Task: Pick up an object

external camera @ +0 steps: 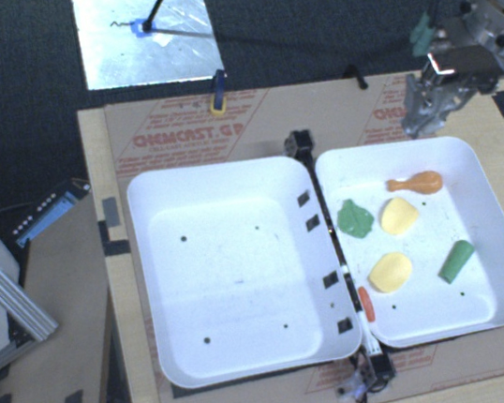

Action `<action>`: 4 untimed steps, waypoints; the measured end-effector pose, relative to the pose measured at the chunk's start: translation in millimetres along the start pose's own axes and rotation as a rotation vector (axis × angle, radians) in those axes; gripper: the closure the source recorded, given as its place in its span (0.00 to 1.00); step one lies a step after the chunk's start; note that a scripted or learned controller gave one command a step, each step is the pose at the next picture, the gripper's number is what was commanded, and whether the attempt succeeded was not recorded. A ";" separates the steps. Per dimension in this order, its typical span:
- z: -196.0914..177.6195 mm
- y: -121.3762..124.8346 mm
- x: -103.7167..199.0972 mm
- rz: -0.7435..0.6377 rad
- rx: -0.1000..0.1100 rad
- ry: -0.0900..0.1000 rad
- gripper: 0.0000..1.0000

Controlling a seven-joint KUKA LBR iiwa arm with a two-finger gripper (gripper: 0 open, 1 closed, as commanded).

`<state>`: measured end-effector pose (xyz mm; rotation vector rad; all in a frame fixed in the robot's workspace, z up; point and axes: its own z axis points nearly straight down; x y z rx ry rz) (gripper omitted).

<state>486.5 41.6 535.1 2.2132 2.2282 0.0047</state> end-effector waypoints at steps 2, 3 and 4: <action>0.0 0.2 48.9 0.000 0.000 0.000 1.00; 0.0 0.3 67.4 0.001 0.000 0.000 1.00; 0.1 0.4 87.0 0.001 0.000 0.000 1.00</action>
